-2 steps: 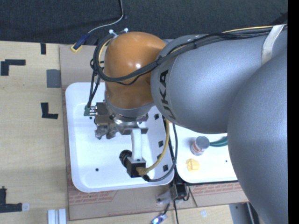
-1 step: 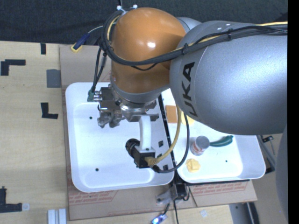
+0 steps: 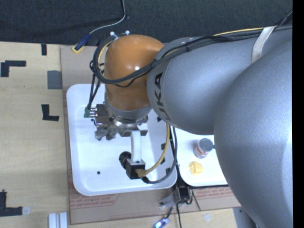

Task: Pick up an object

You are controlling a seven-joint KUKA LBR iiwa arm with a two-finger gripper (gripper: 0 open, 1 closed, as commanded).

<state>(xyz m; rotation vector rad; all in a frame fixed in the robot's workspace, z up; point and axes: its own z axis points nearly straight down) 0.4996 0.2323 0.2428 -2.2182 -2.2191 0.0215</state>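
Note:
My gripper (image 3: 105,132) hangs low over the left white bin (image 3: 80,141), near its middle, under the orange band of the arm. Nothing shows between it and the bin floor from this angle. In the right bin (image 3: 209,179) a small round can (image 3: 204,147) with a grey top and red side stands near the left wall. A yellow lump (image 3: 195,167) lies just in front of the can. Both are well to the right of the gripper. The arm's grey body hides most of the right bin.
A tiny dark speck (image 3: 98,172) lies on the left bin's floor near the front. Black tape marks (image 3: 49,113) dot the wooden bench to the left. A blue-tipped cable (image 3: 81,42) lies behind the bins.

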